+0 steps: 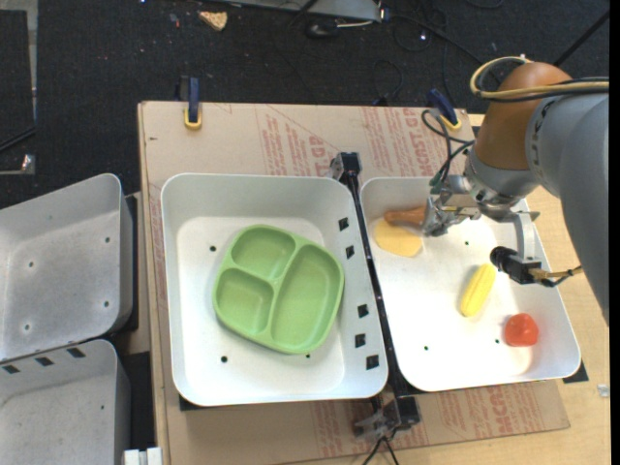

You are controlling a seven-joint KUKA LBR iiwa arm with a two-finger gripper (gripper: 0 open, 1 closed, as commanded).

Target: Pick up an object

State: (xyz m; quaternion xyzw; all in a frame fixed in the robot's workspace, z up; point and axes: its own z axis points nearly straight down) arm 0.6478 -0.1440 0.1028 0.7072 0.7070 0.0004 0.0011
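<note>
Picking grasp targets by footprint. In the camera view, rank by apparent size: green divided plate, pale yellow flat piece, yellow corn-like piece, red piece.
1. green divided plate, by far
2. pale yellow flat piece, partly hidden by the gripper
3. yellow corn-like piece, close to item 2, so this order is unsure
4. red piece

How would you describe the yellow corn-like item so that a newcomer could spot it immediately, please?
Look in the right-hand white bin, toward its right side. The corn cob lies tilted there, above-left of the red tomato-like piece. It alone is long, narrow and bright yellow.
</note>
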